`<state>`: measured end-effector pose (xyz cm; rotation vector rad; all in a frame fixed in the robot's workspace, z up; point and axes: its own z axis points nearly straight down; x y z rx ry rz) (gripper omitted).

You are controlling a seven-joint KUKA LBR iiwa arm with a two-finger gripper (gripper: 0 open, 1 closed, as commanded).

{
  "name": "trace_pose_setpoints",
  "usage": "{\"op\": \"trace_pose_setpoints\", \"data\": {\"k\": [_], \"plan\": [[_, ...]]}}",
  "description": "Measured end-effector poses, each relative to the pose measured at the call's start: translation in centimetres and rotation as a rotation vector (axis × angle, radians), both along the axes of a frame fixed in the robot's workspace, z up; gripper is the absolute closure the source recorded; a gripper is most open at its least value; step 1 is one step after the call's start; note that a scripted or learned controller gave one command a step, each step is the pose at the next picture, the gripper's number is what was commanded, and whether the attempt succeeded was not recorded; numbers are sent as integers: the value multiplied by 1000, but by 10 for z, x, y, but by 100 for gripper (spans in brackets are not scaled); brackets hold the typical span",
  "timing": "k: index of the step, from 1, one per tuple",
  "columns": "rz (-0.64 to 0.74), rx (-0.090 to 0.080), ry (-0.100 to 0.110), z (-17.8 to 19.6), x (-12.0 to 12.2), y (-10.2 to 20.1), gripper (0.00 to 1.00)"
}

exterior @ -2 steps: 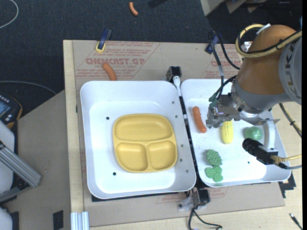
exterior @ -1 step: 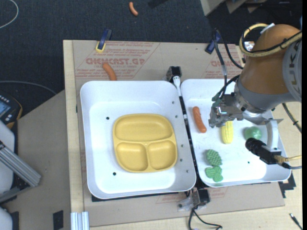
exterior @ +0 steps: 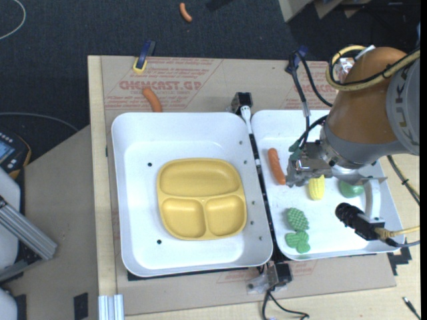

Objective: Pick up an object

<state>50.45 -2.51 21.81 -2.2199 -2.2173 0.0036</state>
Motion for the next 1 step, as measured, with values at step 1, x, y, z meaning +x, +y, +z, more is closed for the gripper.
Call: {"op": "trace_pose_setpoints", "data": {"k": [1], "plan": [[0, -2, -7, 7, 8, -17, 100]]}}
